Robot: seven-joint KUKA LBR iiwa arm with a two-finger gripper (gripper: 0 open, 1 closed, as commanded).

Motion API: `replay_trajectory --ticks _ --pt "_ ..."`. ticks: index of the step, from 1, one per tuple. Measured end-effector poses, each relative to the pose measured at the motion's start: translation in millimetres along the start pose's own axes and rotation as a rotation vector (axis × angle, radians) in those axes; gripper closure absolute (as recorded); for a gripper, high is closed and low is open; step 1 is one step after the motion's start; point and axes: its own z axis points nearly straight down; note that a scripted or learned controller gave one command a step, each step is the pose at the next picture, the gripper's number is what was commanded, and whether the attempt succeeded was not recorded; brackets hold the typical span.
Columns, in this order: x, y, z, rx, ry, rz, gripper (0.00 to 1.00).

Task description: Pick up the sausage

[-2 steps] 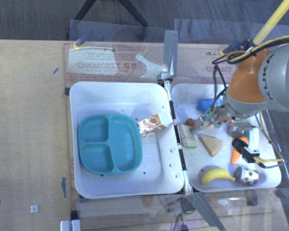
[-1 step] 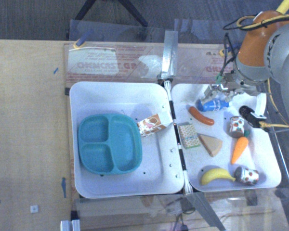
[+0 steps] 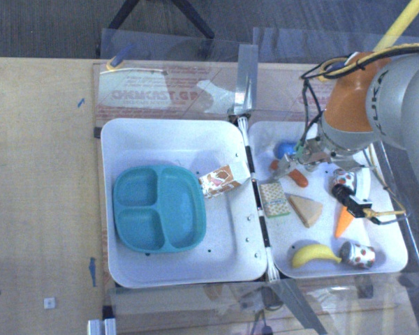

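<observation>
Nearest the camera, a banana lies by the near wall of the right bin, with a small spotted cup just to its right; farther in sit a wedge of bread, a patterned packet and an orange carrot. Across the divider, the left bin carries a teal divided plate and a brown wrapper near its right wall. Toward the far side of the right bin the sausage, small and orange-red, rests on the floor beside a blue ball; the gripper hangs just above it, and how far it is open I cannot tell, nor is anything visibly caught in it. My judgement: this is the approach step, the pick not yet made; next calls for a straight descent centred on the sausage, closing across its narrow width, then a lift.
</observation>
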Motion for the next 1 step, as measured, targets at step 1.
replay_trajectory --ticks 1 --pt "-0.1 1.6 -11.3 -0.005 -0.001 0.0 1.0"
